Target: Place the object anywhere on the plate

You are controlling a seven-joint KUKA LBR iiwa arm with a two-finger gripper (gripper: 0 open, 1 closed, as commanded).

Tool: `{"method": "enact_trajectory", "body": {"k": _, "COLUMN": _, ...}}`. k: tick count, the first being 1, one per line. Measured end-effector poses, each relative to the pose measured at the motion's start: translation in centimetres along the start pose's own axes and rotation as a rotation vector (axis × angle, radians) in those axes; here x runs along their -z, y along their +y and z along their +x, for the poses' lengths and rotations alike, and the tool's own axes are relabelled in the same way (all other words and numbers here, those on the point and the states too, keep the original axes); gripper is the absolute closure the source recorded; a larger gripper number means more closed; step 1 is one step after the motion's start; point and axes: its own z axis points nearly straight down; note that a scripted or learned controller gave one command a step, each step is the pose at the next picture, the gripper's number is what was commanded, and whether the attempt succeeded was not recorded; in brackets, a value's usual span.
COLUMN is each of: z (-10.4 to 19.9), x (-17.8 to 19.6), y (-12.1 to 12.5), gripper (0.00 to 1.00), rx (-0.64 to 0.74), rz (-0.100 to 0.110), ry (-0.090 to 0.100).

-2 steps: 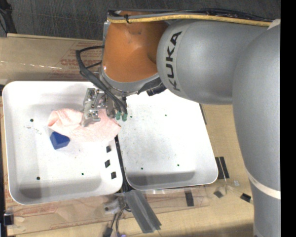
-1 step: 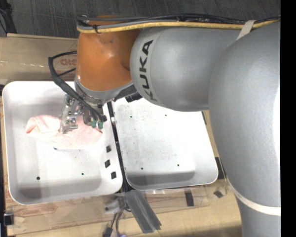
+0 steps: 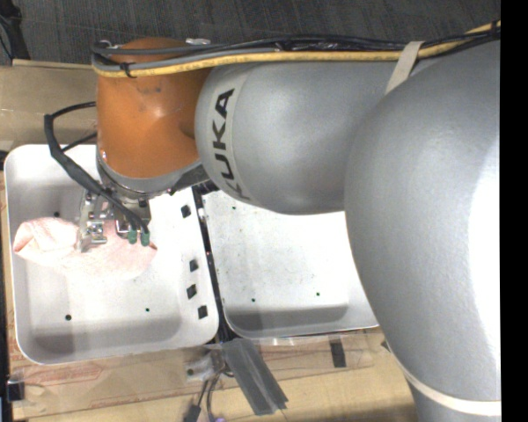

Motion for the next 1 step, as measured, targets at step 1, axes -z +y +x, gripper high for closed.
{"method": "enact_trajectory", "body": {"k": 1, "z": -0.01, "x": 0.02, "y": -0.02, "gripper": 0.00, "rx": -0.001, "rz": 0.000, "ry": 0.000}}
